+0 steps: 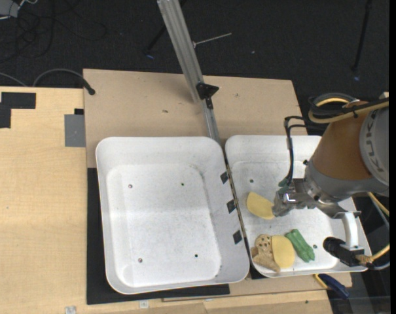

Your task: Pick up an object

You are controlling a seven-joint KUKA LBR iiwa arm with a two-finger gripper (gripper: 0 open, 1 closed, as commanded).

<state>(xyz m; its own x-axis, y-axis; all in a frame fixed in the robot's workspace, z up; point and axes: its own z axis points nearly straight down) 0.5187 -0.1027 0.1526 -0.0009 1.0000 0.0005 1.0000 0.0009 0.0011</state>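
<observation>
Presently we find the arm [345, 156] reaching in from the right over the right bin [263, 150], its orange band above the bin's right half. The gripper [281, 203] is low inside this bin, about midway along its length. Its tip sits at the right edge of a pale yellow lump [258, 205]. From this slant we are unable to judge whether it touches the lump or whether the gripper is spread or closed. We see nothing lifted; the lump appears to rest on the bin floor, near the wall shared with the left bin [112, 175].

Three further items lie together at the near end of the right bin, apart from the gripper:
- a tan speckled piece [264, 248], closest to the shared wall;
- a yellow piece [283, 252], touching the speckled piece on its right;
- a green stick [301, 245], lying at a slant just beside the yellow piece on its right.

Both bins sit side by side on a brown board [152, 103]. Three small black clips [231, 206] run along the seam between them. A grey metal rail [181, 44] rises at a slant from the far end of that seam.
</observation>
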